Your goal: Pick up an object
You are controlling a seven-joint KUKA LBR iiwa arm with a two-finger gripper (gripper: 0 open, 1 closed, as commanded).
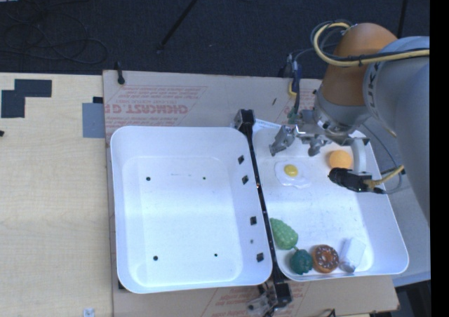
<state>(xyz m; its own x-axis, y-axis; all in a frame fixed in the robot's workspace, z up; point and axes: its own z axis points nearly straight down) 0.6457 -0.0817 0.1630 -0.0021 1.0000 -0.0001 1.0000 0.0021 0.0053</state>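
Observation:
My gripper hangs over the back of the right bin, its two fingers spread open with nothing between them. Just below it a fried egg toy lies flat on the bin floor. An orange ball sits to the right of the gripper, partly behind the wrist. Near the bin's front lie a green leafy piece, a teal round piece, a brown donut and a white block.
The left bin stands beside the right one, with a black divider strip along their shared wall. A black cable fitting hangs from the arm over the right bin. Both bins rest on cardboard.

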